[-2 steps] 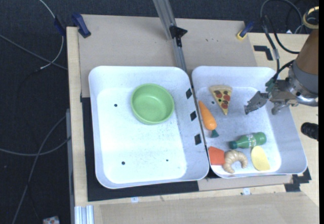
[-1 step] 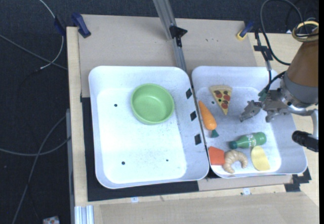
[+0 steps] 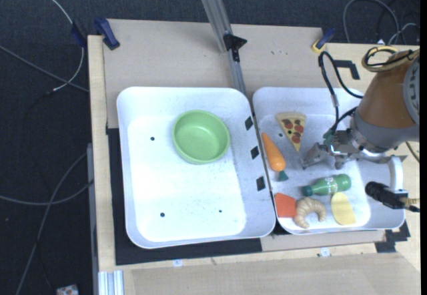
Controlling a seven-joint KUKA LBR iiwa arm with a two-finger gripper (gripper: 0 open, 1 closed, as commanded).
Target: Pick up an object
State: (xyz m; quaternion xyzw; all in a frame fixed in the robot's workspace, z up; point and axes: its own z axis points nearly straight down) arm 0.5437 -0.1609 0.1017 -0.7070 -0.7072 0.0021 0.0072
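My gripper [image 3: 315, 158] hangs low in the right bin [image 3: 313, 97], open, with nothing between its fingers. It is just above the green bottle [image 3: 327, 185] and to the right of the pizza slice [image 3: 292, 128]. An orange carrot [image 3: 273, 152] lies along the bin's left side. At the front of the bin lie a red piece [image 3: 285, 205], a croissant [image 3: 309, 211] and a yellow piece [image 3: 343, 209]. A green bowl [image 3: 201, 136] sits in the left bin [image 3: 143, 173].
The grey and orange arm [image 3: 392, 110] reaches in over the right bin's far right side. A metal pole [image 3: 215, 7] slants down to the gap between the bins. Black clips [image 3: 255, 151] sit on the divider. Cables lie around the bench.
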